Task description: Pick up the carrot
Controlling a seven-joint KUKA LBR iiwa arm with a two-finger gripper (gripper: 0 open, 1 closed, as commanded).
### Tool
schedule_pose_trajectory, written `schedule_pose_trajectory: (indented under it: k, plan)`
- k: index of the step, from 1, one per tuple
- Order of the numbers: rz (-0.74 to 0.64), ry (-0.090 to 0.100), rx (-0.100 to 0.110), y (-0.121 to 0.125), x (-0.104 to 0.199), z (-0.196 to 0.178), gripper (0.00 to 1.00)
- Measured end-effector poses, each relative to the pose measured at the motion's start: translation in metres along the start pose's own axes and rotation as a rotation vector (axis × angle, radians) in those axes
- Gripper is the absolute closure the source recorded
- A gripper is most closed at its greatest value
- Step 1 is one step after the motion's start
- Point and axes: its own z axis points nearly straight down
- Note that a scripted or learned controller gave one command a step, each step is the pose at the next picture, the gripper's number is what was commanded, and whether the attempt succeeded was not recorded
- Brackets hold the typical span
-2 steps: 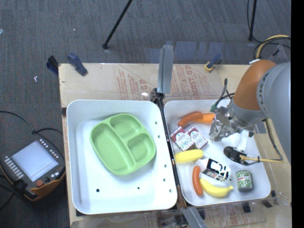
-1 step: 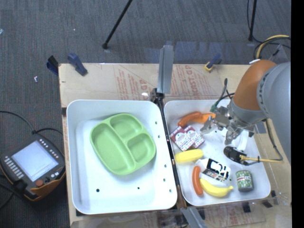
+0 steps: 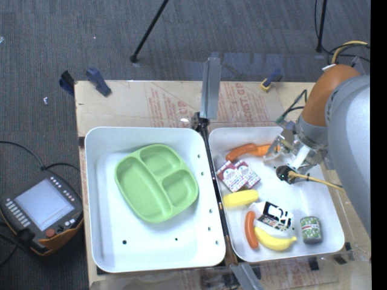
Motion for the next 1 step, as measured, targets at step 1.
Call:
schedule_pose_trajectory:
  k: [1]
  plan:
    - [0.088,-0.010,0.004,-0.0094,0.0167,0.0026,0.00]
